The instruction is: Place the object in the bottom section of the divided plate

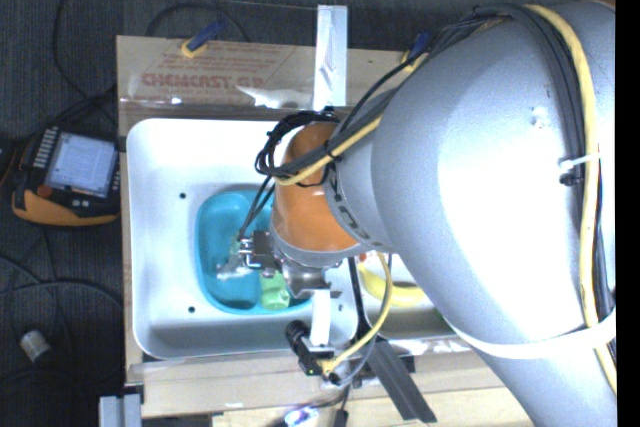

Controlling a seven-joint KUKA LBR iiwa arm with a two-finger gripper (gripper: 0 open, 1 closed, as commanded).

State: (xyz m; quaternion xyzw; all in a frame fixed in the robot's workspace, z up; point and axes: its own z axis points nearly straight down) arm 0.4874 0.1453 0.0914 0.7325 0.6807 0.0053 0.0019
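Note:
The blue divided plate (222,233) lies in the left white bin (160,215), and the arm covers its right part. My gripper (250,263) hangs over the plate's lower right area, below the orange wrist band (305,210). A small green object (275,293) shows right beside the gripper, at the plate's bottom right edge. Whether the gripper holds it or it rests on the plate is hidden by the wrist.
The big grey arm (480,195) covers most of the right bin. A yellow object (385,290) peeks out under it there. A cardboard sheet (220,75) lies behind the bins, and a handheld pendant (70,173) sits on the floor at left.

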